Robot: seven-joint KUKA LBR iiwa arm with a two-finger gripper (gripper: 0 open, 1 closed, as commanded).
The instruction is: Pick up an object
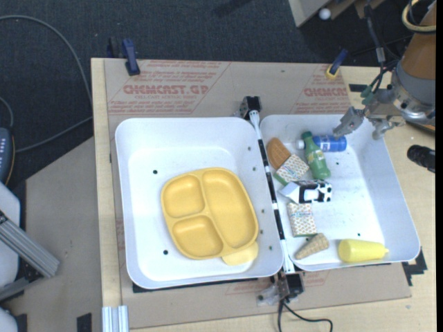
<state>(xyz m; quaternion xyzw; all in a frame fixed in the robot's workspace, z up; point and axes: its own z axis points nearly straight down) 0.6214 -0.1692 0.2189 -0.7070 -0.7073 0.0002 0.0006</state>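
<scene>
Left bin point(138, 185) held a yellow divided tray point(208, 213); right bin point(387, 199) held the pickable clutter, packets, cow figure point(315, 194), green bottle point(317, 159) and blue bottle point(329, 143) crowded near the divider. Gripper point(363, 120) hung over the right bin's far edge, jaws spread, holding nothing. Likely risk: tightly packed items could deflect a descending finger, yielding a miss.

Glossy white plastic bins point(138, 185); matt yellow plastic tray point(208, 213).
</scene>
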